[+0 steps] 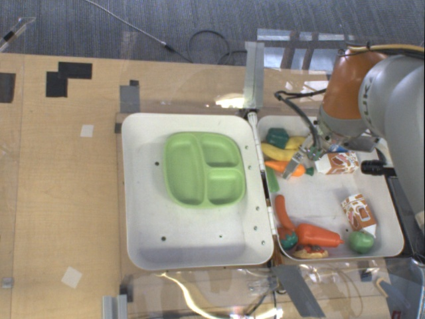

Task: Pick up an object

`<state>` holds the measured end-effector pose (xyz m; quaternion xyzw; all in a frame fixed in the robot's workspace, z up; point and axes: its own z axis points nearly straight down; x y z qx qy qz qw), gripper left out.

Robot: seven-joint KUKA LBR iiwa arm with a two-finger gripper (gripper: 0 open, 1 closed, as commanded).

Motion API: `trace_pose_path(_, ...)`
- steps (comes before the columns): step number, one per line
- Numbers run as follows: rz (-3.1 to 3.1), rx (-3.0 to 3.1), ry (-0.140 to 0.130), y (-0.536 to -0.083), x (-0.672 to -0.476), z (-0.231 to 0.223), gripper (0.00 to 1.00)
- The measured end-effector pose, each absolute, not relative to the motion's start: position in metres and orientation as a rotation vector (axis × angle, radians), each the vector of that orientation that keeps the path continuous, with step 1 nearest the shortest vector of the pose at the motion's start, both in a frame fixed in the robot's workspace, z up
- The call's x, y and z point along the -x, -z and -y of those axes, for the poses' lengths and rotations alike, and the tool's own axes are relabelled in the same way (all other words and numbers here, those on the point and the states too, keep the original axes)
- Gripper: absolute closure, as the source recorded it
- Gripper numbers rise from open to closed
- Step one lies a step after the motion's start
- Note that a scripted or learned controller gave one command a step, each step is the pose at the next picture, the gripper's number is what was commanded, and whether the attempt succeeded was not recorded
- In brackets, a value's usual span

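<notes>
The wooden worktop (60, 178) carries two white bins. The left bin (143, 238) holds a green divided plate (202, 168). The grey arm (392, 92) reaches over the right bin (385, 205), its jaws (297, 167) low beside a yellow banana (277, 153) and an orange piece (282, 167); whether they grip cannot be told. A carrot (319, 234) lies near the front rim.

The robot arm (385, 92) runs off the right edge and covers the right bin's (392, 244) far corner. Whether the gripper's (300, 159) fingers are parted is unclear. A white packet (340, 163) lies partly hidden beneath the wrist; its print is unreadable.
</notes>
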<state>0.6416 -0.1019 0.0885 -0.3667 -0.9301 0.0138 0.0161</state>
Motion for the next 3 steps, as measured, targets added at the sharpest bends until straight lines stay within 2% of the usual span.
trace_pose_path(1,2.881,1.272,-0.002,-0.088,-0.628,0.092,0.00)
trace_pose_path(2,2.895,1.259,0.004,-0.102,-0.631,0.089,1.00)
trace_pose_path(3,2.790,1.466,0.011,-0.189,-0.663,0.021,1.00)
